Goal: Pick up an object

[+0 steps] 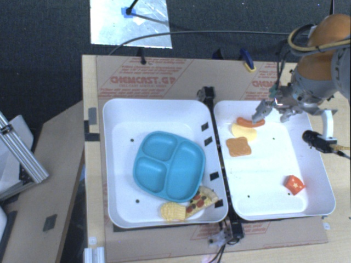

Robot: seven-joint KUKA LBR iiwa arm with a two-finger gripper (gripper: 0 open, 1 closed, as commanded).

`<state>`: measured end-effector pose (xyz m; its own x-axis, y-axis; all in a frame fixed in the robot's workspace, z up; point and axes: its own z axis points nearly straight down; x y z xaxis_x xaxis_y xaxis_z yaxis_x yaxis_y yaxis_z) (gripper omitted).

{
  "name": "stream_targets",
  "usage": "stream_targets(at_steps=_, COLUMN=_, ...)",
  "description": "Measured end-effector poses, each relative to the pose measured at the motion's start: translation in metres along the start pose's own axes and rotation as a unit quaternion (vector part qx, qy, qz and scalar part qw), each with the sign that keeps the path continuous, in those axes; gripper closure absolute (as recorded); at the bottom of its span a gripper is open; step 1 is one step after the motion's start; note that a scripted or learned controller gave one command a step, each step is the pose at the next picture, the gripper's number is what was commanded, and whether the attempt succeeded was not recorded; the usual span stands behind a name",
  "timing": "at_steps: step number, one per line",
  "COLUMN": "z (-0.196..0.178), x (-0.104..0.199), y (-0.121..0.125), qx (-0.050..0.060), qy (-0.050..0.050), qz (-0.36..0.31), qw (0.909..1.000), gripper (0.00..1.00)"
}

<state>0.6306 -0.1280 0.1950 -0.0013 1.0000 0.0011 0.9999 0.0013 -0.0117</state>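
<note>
Claw (262,112) down at the far-left corner of the right bin (315,201), tips at the orange sausage-shaped piece (250,123). Whether my fingers are spread or closed I cannot tell from this angle; one dark finger slants toward the sausage's right end, appears to touch it or sit just above. Nothing seen between the fingers, so no grasp claimed.

Progress, my judgement: approach done, pick not yet made. Sausage lies in the bin, not lifted. Left to do: close on it, raise it clear.

Target surroundings: sausage rests on the far edge of a pale yellow slice (242,130); just nearer, a tan toast-like piece (238,146) touching that slice. Red block (294,184) well apart, near-right of the same bin.

Left bin (118,147): blue divided plate (168,165) in the middle; yellow corn piece (173,211) and pizza slice (201,200) at its near edge.

Both bins sit on a brown board on the counter (60,147).
</note>
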Motion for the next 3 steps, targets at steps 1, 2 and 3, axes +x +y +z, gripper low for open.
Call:
stream_targets(at_steps=1, z=-0.008, x=0.000, y=0.003, qx=-0.007, qy=-0.001, qz=-0.001, qw=1.0000, gripper=0.00)
stream_targets(at_steps=2, z=0.053, x=0.003, y=0.000, qx=-0.005, qy=0.000, qz=0.000, qw=1.0000, gripper=0.00)
stream_targets(at_steps=3, z=0.106, x=0.003, y=0.000, qx=-0.005, qy=-0.001, qz=0.000, qw=1.0000, gripper=0.00)
